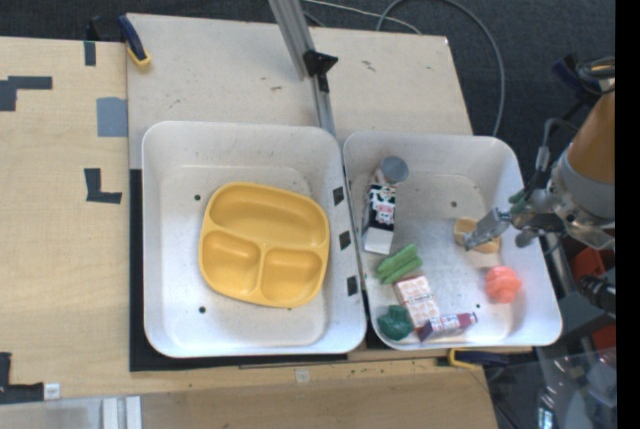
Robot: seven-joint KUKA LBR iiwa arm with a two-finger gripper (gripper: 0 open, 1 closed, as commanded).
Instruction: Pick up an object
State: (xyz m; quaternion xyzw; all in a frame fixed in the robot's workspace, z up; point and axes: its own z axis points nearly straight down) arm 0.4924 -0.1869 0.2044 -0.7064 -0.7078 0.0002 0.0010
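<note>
The grey two-finger gripper (pixel 492 229) is hovering at the frame's right, directly over a small tan block (pixel 468 233). Its fingers are spreading narrowly, gripping nothing.

So the arm (pixel 590 172) is a chunky grey thing with an orange band on its upper part, poking in past the right bin's (pixel 520 162) right wall. Its end effector (pixel 492 229) is grey metal, thin and angular, with some greenish bits behind it.
</note>
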